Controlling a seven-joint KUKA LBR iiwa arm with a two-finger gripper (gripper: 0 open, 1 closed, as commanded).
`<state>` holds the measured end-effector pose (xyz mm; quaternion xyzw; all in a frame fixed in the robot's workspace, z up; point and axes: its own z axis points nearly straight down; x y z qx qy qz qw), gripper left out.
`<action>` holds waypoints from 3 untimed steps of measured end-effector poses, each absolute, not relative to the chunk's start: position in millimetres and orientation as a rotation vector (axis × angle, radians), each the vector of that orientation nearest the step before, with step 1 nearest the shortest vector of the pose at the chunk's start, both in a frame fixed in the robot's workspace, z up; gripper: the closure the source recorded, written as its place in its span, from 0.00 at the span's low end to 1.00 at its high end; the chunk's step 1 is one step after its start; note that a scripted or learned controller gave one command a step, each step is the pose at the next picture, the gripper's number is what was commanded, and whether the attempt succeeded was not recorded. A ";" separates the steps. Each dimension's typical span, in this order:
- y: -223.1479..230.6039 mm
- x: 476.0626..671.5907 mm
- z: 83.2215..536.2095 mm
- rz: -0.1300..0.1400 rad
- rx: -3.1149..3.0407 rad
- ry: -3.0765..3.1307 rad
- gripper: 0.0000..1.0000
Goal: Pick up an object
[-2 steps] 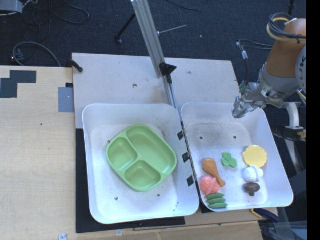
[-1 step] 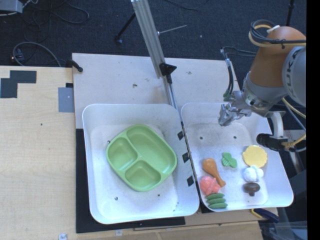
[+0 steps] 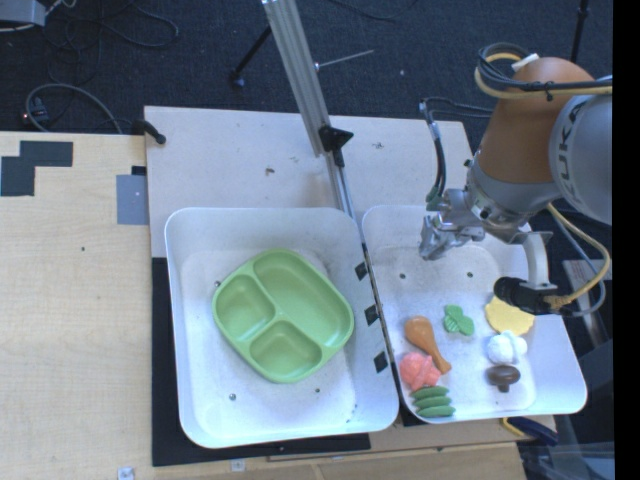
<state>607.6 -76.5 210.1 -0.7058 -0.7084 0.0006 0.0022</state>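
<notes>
The right bin (image 3: pixel 400 268) holds several toy foods along its near side: an orange drumstick (image 3: pixel 426 341), a pink-red piece (image 3: pixel 419 370), green pea pods (image 3: pixel 433 401), a green leafy piece (image 3: pixel 458 320), a yellow slice (image 3: pixel 510 318), a white egg-like piece (image 3: pixel 504 348) and a brown mushroom (image 3: pixel 503 376). My gripper (image 3: pixel 437 241) hangs over the far part of this bin, above bare floor, well away from the foods. I see nothing between its fingers. The grey and orange arm comes in from the upper right.
The left bin (image 3: pixel 185 268) carries a green divided plate (image 3: pixel 283 313). A slanted metal rail (image 3: pixel 305 78) rises behind the bins, ending at a black clamp (image 3: pixel 332 140). Black clips (image 3: pixel 368 293) line the seam between the bins. Cables hang by the wrist.
</notes>
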 end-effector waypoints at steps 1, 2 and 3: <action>-26.9 577.0 205.8 0.004 -2.213 -2.221 1.00; 22.9 549.1 222.5 0.002 -2.213 -2.222 1.00; 60.9 525.4 233.3 0.003 -2.213 -2.222 1.00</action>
